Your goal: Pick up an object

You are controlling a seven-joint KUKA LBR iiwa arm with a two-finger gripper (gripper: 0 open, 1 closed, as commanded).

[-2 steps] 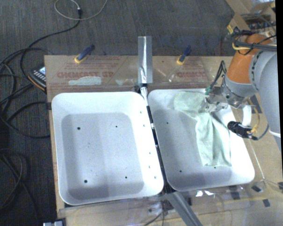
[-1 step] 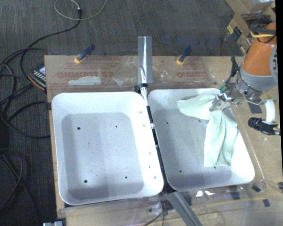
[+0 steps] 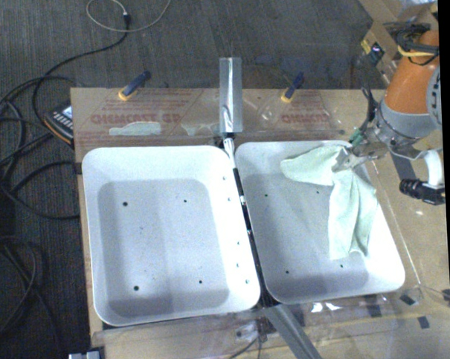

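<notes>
At the near edge of the bench, a strip of metal framing runs beneath the two bins, and just beyond it sit the bins themselves. The left bin has nothing for the arm to take, so the task turns on the right bin. There a pale green cloth is the one thing to pick: it hangs long and loose down the right side of that bin, its lower end lying on the bin floor, while a second flap spreads leftward near the far wall. The two parts meet at a gathered peak at the bin's far right corner, and the gripper is right at that peak; the cloth looks pinched and drawn up between its narrow-set fingers, so I judge it has hold of a fold. Behind it the wrist with its orange band leans in from the right. The risk from here is the thinness of that hold: only a small bunch of fabric seems caught, and most of the cloth's weight still rests below, so a lift could let the fold slide out. The trailing end could also drag over the right wall and snag on it. Farther off, a grey post stands between the bins, with two clamps on the cardboard backing.
</notes>
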